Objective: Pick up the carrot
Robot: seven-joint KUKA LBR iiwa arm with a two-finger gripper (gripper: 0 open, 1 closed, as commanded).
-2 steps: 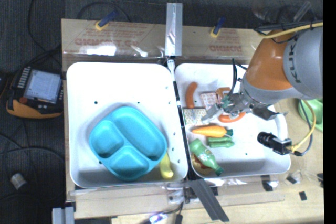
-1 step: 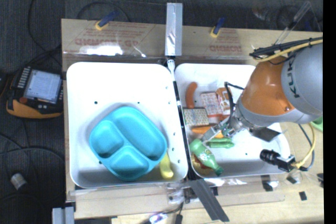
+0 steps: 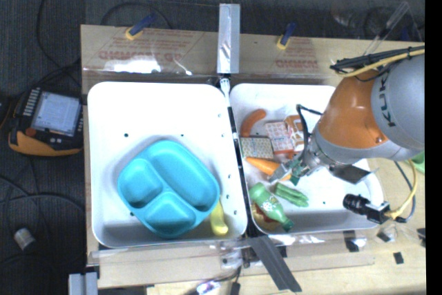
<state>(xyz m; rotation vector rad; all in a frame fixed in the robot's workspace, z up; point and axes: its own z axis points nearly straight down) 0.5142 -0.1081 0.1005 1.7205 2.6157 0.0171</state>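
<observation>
Gripper low in right bin, finger state unclear. Carrot just left, long axis left-right, tip pointing right.

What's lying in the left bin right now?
The left bin holds a blue divided tray and a yellow item beside it. Whatever lies beneath the tray is covered.

Left bin: we note a blue tray and a banana.
Right bin: carrot, sausage, green bottle.
Gripper: we see it just beside the carrot.
</observation>
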